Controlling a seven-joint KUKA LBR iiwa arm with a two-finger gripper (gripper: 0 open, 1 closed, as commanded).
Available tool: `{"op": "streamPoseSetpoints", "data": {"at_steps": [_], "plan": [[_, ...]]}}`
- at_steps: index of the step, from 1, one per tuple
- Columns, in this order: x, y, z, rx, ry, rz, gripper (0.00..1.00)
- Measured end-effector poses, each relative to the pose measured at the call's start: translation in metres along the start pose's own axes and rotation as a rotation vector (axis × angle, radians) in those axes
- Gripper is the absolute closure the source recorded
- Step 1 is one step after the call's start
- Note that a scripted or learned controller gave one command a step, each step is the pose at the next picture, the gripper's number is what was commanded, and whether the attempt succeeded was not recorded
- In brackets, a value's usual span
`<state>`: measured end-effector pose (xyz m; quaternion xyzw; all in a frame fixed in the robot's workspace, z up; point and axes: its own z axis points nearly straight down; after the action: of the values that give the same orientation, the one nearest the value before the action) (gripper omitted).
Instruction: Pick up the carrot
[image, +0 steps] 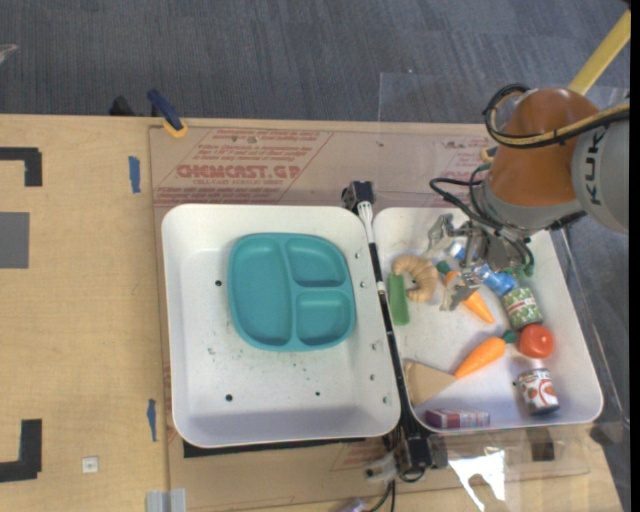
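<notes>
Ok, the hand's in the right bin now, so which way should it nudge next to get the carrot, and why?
Probably shift toward the bin's near side, then descend. The hand sits in the upper part of the right bin, over a cluster of toys, while the carrot lies apart, below it in the camera view, with bare bin floor on its left.

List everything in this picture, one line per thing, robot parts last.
bins: two, white, side by side on the bench
divided plate: one, teal, in the left bin
carrot: one, orange, middle of the right bin
tomato: one, red, right of the carrot
can: one, red and white, right bin's near right corner
small box: one, purple and white, right bin's near edge
arm: one, grey with orange band, over the right bin
claw: one, metal, low over the right bin's far part
</notes>
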<state>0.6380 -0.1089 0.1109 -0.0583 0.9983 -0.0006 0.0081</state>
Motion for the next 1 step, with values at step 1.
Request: {"op": "streamPoseSetpoints", "data": {"at_steps": [1], "plan": [[0.0575,-0.0475,0.0204,0.002,0.004,0.093,0.0]]}}
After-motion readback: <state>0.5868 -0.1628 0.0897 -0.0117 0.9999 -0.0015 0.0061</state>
